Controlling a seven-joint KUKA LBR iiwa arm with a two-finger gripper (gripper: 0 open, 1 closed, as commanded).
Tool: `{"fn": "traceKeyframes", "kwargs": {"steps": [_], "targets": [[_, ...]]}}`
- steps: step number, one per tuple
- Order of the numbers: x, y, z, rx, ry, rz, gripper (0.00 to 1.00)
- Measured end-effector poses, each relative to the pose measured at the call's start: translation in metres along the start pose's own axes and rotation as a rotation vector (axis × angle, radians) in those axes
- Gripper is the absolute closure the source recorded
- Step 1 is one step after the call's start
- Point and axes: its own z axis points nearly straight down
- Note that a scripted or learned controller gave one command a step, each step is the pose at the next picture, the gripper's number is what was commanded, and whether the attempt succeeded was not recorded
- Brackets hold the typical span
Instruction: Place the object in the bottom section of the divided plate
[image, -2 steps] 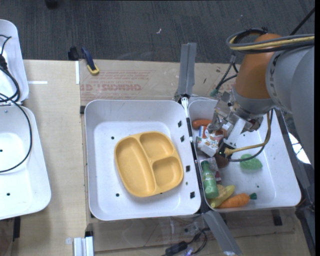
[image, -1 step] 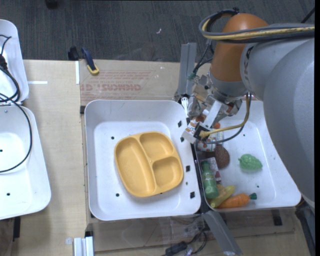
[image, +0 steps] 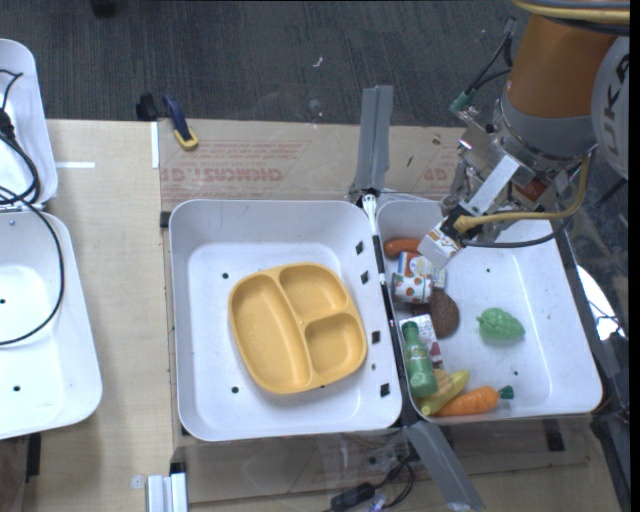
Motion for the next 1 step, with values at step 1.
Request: {"fn": "traceKeyframes", "kwargs": {"steps": [1], "targets": [[-0.0257, -0.0189, -0.0063, 0.003, -0.002, 0.078, 1.00]]}}
